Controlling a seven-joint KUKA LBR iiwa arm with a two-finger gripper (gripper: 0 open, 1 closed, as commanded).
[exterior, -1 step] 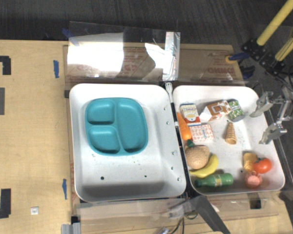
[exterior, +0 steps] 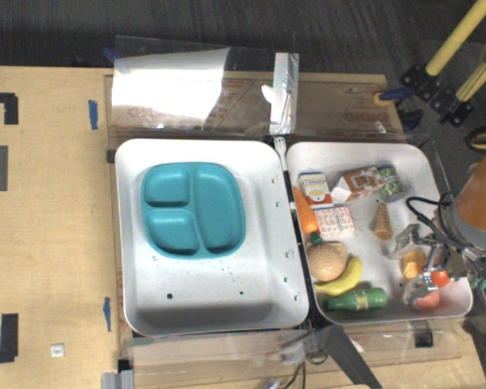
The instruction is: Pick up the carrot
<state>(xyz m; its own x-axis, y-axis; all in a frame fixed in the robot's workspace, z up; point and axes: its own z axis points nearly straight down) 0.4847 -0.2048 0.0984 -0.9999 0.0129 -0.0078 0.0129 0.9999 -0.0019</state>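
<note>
Bench [exterior: 40,217] under two bins [exterior: 267,217] (white)

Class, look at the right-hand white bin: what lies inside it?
Inside the right bin: a carrot by its left wall, small cartons, a bread roll, a banana, a green bottle and an ice-cream cone. The gripper covers things at the right.

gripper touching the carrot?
Apart. The camera view shows the gripper at the right bin's far right, the carrot against its left wall, toys between.
</note>
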